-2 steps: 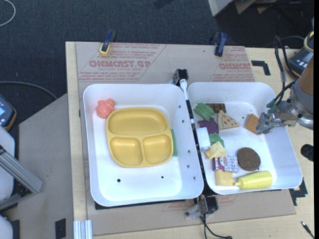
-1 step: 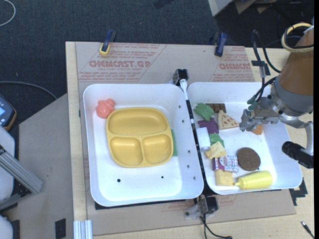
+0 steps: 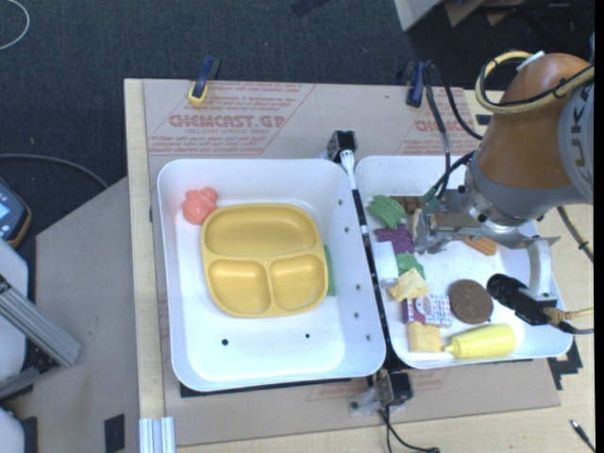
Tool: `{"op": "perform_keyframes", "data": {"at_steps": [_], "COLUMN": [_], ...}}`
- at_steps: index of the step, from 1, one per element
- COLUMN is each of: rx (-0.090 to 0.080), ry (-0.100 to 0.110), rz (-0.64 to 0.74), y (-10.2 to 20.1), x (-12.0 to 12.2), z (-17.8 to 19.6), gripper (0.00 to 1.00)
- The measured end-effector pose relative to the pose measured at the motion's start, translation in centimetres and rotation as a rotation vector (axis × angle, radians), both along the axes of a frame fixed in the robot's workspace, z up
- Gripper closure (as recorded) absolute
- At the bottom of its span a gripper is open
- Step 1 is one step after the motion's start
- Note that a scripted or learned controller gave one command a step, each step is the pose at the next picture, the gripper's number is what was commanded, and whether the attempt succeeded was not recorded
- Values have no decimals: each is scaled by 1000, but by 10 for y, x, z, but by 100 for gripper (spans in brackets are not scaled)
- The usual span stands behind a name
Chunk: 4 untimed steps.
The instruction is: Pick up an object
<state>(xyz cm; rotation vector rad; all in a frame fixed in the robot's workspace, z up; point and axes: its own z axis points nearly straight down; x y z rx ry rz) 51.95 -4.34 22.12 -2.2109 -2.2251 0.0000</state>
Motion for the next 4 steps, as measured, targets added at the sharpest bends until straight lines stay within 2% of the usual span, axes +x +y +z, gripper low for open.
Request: {"op": "perform_keyframes", "data": {"at_steps": [1, 2, 3, 4], "rx": [0, -2, -3, -4], "ry": [0, -7, 1, -7], "rz": [-1, -1, -5, -7], "y": [47, 87, 93, 84], "x": [-4, 8, -4, -3], "z": [-5, 6, -7, 13], "gripper": [100, 100, 100, 100]}}
